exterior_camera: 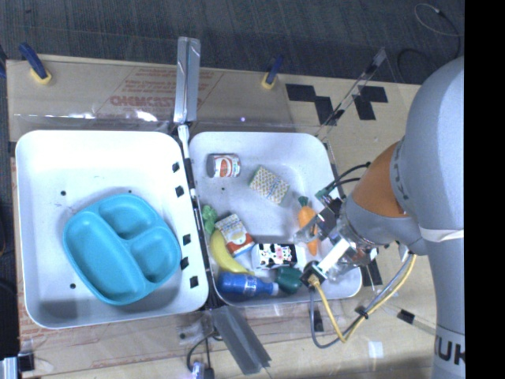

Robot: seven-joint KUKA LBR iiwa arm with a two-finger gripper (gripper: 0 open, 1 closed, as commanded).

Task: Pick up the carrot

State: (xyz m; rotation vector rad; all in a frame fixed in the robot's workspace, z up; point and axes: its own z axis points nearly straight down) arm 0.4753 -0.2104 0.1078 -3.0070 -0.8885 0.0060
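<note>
White letters "KU" stand on the arm's base (447, 354); red print on the cardboard (142, 89) is unreadable.

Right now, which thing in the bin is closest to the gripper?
The carrot. It lies at the right bin's right side, right beside the gripper. The can and the banana lie farther left.
</note>
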